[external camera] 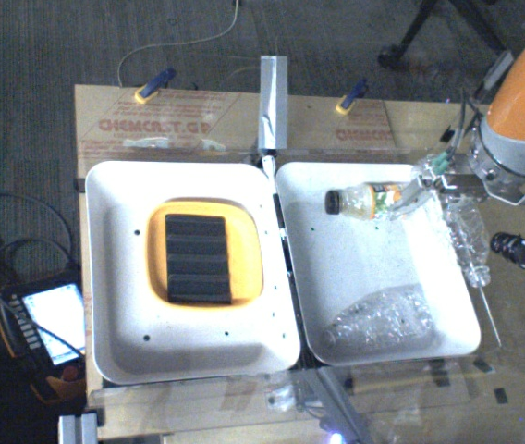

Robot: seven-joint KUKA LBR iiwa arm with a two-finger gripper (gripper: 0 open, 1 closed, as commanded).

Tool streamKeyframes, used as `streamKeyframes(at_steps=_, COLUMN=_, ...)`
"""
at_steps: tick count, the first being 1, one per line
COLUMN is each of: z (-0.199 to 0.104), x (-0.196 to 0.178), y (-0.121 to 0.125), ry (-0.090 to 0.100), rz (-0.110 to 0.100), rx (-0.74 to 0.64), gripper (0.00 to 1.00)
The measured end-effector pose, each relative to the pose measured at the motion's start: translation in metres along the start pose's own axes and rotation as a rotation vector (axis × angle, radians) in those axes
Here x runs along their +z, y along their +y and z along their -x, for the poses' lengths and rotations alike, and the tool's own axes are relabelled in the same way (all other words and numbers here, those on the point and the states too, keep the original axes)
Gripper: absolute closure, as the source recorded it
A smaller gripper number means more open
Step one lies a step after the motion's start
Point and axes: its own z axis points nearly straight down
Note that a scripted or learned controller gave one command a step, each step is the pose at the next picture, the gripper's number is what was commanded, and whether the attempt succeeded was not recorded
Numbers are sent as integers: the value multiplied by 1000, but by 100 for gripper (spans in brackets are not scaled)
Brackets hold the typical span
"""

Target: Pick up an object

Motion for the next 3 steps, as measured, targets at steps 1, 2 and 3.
streamKeyframes(at_steps=1, z=5, x=2, y=46, ry=-4, rz=1, rx=-144, gripper=0)
streamKeyframes(at_steps=2, z=4, x=-6, y=46, ry=-3, rz=1, rx=-146, gripper=100)
streamKeyframes(at_steps=3, z=4, x=-6, y=46, ry=-3, rz=1, rx=-146, gripper=0)
